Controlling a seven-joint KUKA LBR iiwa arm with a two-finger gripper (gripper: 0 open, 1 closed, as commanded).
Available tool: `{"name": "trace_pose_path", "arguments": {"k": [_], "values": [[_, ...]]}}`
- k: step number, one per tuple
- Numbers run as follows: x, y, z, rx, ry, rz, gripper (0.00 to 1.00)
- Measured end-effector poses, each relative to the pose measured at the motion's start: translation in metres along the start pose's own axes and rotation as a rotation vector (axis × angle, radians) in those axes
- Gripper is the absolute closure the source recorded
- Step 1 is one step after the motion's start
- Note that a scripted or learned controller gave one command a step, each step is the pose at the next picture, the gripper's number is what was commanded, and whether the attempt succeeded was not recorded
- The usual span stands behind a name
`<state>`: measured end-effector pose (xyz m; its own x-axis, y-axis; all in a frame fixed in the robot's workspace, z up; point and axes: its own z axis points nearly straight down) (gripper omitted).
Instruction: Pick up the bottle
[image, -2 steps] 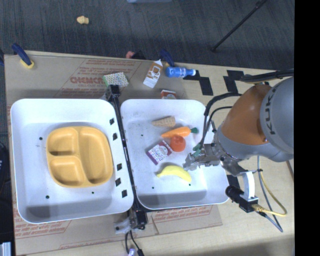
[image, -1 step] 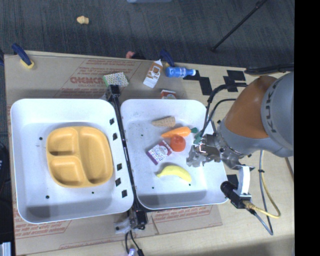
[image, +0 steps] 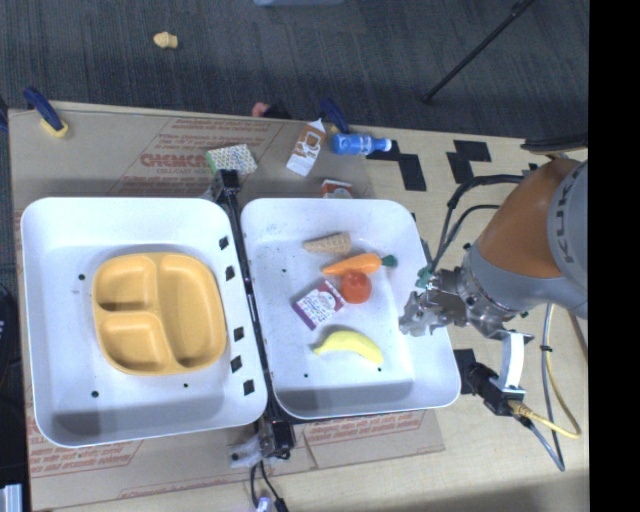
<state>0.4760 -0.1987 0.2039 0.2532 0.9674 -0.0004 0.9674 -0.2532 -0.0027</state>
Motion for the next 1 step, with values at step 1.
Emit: {"name": "trace_pose_path", "arguments": {"k": [1], "values": [[0.0109, -0.0026, -0.0047, 0.002, 0.002, -0.07, 1.0]]}}
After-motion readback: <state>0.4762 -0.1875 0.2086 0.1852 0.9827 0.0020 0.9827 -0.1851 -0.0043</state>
